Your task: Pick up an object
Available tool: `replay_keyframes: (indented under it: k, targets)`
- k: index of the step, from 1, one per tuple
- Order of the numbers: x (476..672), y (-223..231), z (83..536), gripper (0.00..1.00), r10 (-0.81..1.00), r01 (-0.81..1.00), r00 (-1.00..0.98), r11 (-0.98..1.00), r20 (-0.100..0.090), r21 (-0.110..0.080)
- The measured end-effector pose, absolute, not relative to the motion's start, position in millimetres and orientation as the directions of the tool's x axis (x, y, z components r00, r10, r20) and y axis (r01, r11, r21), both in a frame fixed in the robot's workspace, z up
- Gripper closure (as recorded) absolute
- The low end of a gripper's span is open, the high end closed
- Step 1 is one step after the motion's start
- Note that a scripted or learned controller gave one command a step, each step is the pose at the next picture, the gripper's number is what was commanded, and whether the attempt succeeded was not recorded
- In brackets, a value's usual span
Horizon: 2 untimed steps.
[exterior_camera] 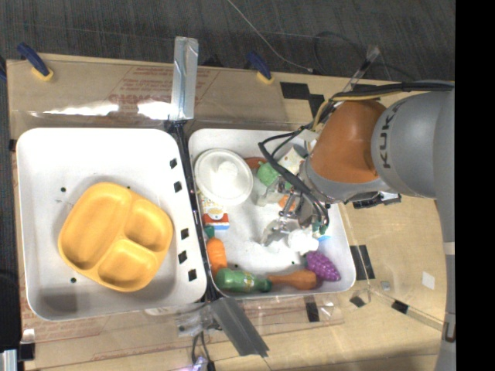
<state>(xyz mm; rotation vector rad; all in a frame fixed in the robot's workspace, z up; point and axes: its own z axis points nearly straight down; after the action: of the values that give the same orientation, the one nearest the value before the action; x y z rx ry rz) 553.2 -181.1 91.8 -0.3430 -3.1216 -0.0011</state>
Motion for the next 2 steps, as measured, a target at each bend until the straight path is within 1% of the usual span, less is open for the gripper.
replay_keyframes:
  k: [1,2]
  targets:
    - [581.2,-205,94,0.00,0.048,0.048,-0.999,0.999,-0.005,-0.001]
    - [561.5,-166,91,0.00,0.074,0.074,-0.997,0.997,0.003,0.000]
